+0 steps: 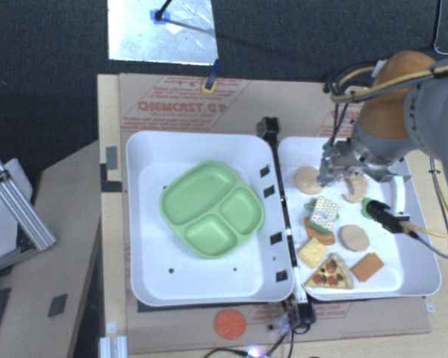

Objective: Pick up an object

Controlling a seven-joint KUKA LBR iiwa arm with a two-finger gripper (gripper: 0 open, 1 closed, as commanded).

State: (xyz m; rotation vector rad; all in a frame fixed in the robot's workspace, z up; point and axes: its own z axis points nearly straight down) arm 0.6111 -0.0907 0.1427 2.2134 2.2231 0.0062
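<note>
gripper (333,171) low beside the round tan cookie (308,179).

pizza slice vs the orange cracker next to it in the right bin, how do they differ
The pizza slice is a triangle with a tan crust edge and red, spotted topping; the orange cracker is a plain, single-coloured square. The pizza slice looks larger and lies nearer the divider between the bins, while the orange cracker sits nearer the bin's right wall. Both lie flat at the front of the right bin, apart from the arm.

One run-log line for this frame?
gripper: low in right bin, beside tan round piece | grasp: unconfirmed | green tray: left bin
</note>
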